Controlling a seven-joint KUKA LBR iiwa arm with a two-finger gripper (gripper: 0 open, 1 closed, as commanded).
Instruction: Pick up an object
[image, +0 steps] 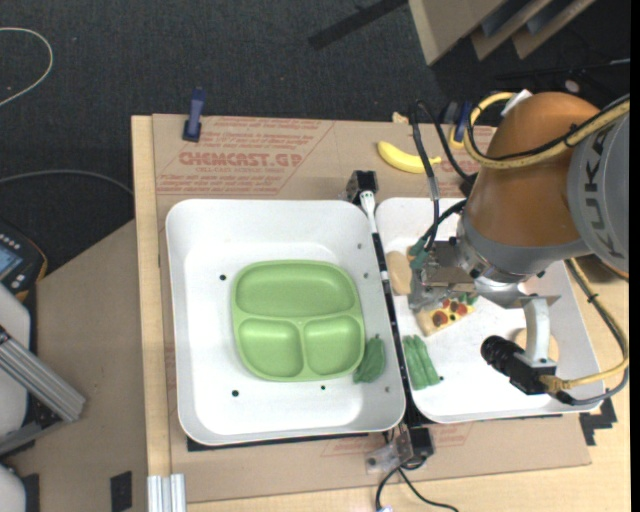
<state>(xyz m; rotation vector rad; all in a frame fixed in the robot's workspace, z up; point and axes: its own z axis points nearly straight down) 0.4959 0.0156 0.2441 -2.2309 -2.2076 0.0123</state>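
The claw (433, 288) hung low over the right-hand shallow white plastic bin (470, 400), near that bin's left wall, under the grey arm with its orange band (530, 170). Whether it was released or clenched could not be told, as the wrist hid its tips, and nothing could be seen gripped in it.

Just below the claw in the view lay a small flat toy pizza slice, tan with red and green spots (446, 317), on the bin floor. It looked close to the claw, though contact could not be judged. Just beside the claw, toward the view's left, sat a pale tan rounded piece (400, 271) against the bin wall. Further down from the claw, near the same wall, lay a dark green ribbed leafy piece (421, 362).

Across the wall, in the left-hand shallow white plastic bin (200, 300), a second dark green leafy piece (372, 360) rested by the lower right corner of a light green plastic plate with three compartments (297, 318), which stood well to the claw's left.

Above the claw in the view, outside the bins, a yellow toy banana (404, 158) lay on the brown cardboard sheet (260, 150) covering the bench. A small blue clip (194, 117) sat at the sheet's far left corner.
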